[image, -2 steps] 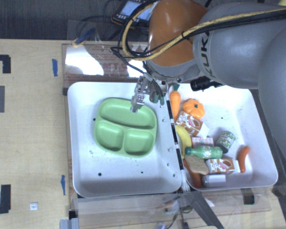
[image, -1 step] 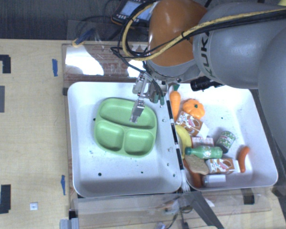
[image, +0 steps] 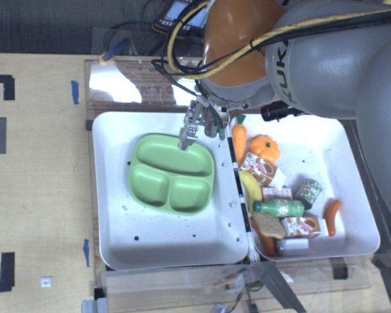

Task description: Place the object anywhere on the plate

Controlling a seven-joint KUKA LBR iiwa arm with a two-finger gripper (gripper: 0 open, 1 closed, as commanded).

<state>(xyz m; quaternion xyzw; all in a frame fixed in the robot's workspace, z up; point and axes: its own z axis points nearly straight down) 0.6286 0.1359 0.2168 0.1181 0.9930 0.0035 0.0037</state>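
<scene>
Table [image: 39, 175] on the left carries nothing relevant. Left bin [image: 111, 227] holds only the green plate [image: 173, 175], three compartments: one long at the far side, two smaller at the near side. All three are bare, so the place isn't done.

Gripper [image: 186, 139] hangs tip-down over the plate's far right rim, at the edge of the long compartment. How wide it stands can't be told from this angle, and nothing is clearly visible in it. A small dark green bit [image: 210, 129] sits against its right side; can't tell if that's payload or hardware.

Judgement: if it is carrying something, this is the release step. The tip is too close to the rim. It should move left and nearer, toward the middle of the plate, then go low before letting go, so the item can't roll off the lip into the bin.

Judgement: if it's carrying nothing, the object is in the right bin [image: 352, 175] with the rest: carrot [image: 238, 142] and banana [image: 249, 188] along the left wall, orange [image: 264, 147], green bottle [image: 280, 208], a can [image: 308, 192], a sausage [image: 332, 216] near the right side, some packets between. The pile is tight and items touch. The carrot is the easiest pick: closest to the gripper, lying lengthwise, with free space at its far end. The grasp should go across its width.

Arm [image: 339, 57] covers the far right corner, so any cross back over the divider needs clearance.
</scene>
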